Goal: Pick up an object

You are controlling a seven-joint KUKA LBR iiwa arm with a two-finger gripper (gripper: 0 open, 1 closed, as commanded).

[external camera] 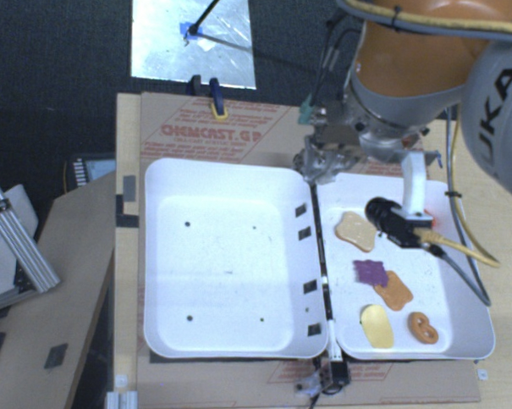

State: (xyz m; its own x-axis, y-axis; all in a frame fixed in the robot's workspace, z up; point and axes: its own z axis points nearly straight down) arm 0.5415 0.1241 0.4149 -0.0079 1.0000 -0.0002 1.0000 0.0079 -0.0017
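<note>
The right bin (475,323) holds several small toy food items. A tan bread-shaped piece (355,230) lies near its middle, with a purple piece (370,271) below it. An orange piece (394,291) touches the purple one. A yellow oval piece (376,325) and a brown pretzel (423,327) lie near the front wall. My gripper (323,164) hangs under the grey and orange arm, over the far end of the divide between the two bins. It sits up and to the left of the bread-shaped piece, and I see nothing in it.
The left bin (153,237) is beside the right one, with black clips (308,259) along the shared wall. A black cylinder (392,221) with a yellow cable juts from the arm over the right bin. A shiny sheet (194,36) lies behind the bench.
</note>
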